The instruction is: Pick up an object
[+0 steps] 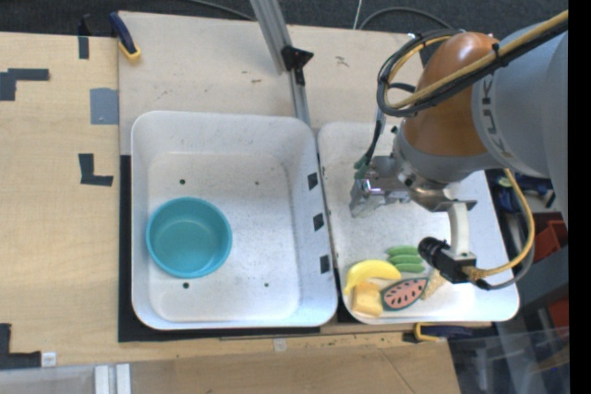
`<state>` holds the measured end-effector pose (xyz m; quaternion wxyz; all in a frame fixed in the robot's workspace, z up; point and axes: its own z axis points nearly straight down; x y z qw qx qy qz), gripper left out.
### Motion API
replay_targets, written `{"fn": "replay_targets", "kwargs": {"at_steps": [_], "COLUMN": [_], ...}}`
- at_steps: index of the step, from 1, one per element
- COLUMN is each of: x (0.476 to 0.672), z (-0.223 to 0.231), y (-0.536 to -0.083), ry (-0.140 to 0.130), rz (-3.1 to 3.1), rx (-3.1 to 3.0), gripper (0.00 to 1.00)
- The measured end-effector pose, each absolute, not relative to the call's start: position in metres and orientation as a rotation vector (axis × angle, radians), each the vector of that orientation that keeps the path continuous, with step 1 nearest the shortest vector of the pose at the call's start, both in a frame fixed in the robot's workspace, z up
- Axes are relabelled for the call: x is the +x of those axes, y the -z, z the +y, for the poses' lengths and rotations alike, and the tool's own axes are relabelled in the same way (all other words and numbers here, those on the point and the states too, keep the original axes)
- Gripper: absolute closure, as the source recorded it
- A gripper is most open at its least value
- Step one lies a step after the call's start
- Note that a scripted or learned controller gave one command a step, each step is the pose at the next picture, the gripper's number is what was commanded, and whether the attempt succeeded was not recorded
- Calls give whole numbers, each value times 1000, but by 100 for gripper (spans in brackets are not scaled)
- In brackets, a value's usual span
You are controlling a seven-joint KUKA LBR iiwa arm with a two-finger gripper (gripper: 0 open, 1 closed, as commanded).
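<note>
left bin: round teal plastic bowl (188, 237), near its front-left corner, well apart from me. right bin: yellow banana-shaped toy (371, 272), green pea-pod toy (404, 253) and red watermelon-slice toy (403, 294), clustered touching at the front edge. my gripper (367, 191): above the bin's middle, behind the cluster; jaw state, cannot tell. risk: crowded toys, so a descent may nudge one aside or pinch nothing.

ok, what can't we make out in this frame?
- Tool: too small and partly under the arm to judge its state.
- Right bin: far side covered by the arm.
- Toy food: pieces overlap; the cable clip hides the watermelon slice's right end.
- Cup: bottom hard to read.
</note>
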<state>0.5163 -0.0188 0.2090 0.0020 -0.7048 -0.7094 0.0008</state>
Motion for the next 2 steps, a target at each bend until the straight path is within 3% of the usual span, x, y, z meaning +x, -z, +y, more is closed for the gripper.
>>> {"fn": "replay_targets", "kwargs": {"at_steps": [2], "x": [495], "z": [89], "y": [-207], "ry": [-4], "rz": [-2226], "rx": [-2210], "gripper": [100]}}
